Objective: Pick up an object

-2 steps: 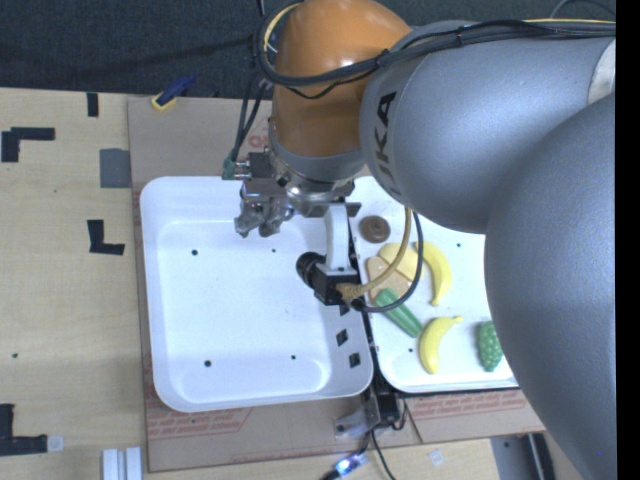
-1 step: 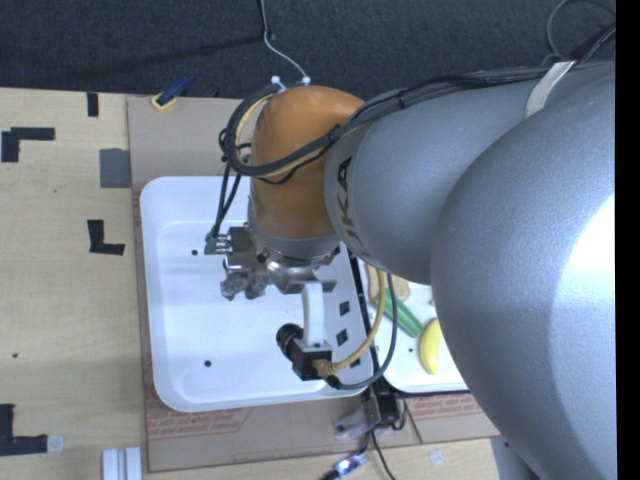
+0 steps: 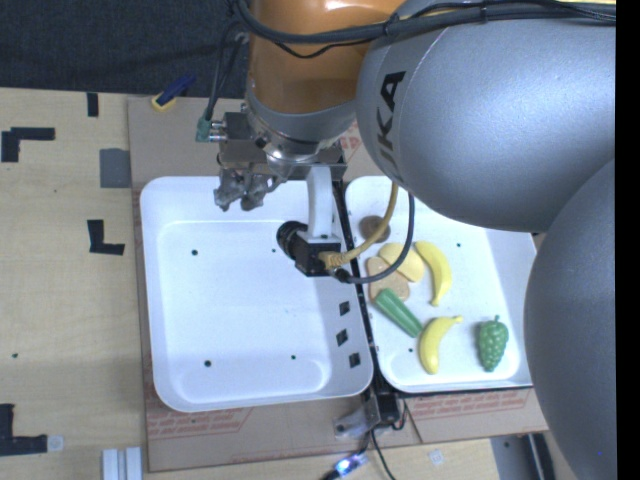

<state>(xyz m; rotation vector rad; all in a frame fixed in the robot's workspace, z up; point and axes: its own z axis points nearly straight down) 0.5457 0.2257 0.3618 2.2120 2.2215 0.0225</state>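
My gripper [image 3: 239,198] hangs over the far edge of the left bin [image 3: 180,368], near its back wall. Its two fingers point down, a little apart, with nothing between them. The objects lie in the right bin [image 3: 510,258]: a yellow banana [image 3: 433,269], a second banana [image 3: 436,341], a bunch of green grapes [image 3: 491,343], a long green vegetable [image 3: 398,313] and a beige piece [image 3: 388,268]. A brownish item [image 3: 372,228] is partly hidden behind a cable. All of them lie well to the right of the gripper.
The big grey arm with its orange band [image 3: 320,28] covers the upper right and part of the right bin. A black fitting with a yellow cable [image 3: 300,246] hangs by the divider between the bins. Brown cardboard [image 3: 140,168] surrounds both bins.
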